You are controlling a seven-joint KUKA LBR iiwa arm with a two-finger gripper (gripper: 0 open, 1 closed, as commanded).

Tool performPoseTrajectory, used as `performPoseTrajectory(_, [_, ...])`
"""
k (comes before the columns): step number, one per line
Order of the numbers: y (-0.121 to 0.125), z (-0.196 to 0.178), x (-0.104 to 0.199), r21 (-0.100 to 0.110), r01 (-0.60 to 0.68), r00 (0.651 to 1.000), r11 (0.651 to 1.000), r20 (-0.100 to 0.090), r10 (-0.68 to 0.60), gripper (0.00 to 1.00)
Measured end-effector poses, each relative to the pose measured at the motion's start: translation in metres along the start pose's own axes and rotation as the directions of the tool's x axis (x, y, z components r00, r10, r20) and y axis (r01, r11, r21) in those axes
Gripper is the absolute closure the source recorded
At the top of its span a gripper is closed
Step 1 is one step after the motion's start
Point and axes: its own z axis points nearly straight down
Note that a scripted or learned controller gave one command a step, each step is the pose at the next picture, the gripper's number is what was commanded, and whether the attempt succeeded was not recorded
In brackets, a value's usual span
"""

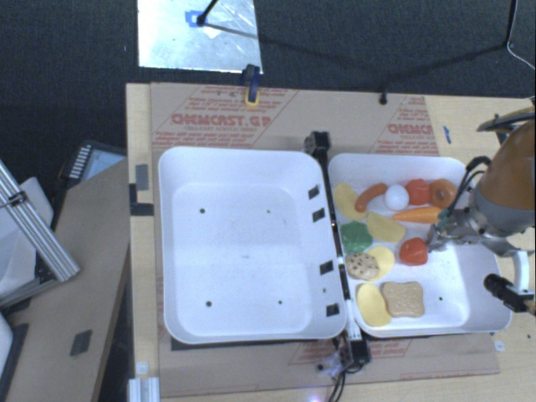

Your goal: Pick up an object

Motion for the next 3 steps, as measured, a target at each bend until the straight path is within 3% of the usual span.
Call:
performPoseTrajectory(1, [0.020,0.000,0.081,-0.001,0.014,1.000,1.000,-0.002,-0.014,1.00])
performPoseTrajectory(2, [0.043,-0.089,0.123,-0.008,0.012,1.000,1.000,0.000,-0.012,1.00])
performPoseTrajectory(3, [0.097,-0.154,0.165,-0.012,0.014,1.000,1.000,0.000,-0.014,1.00])
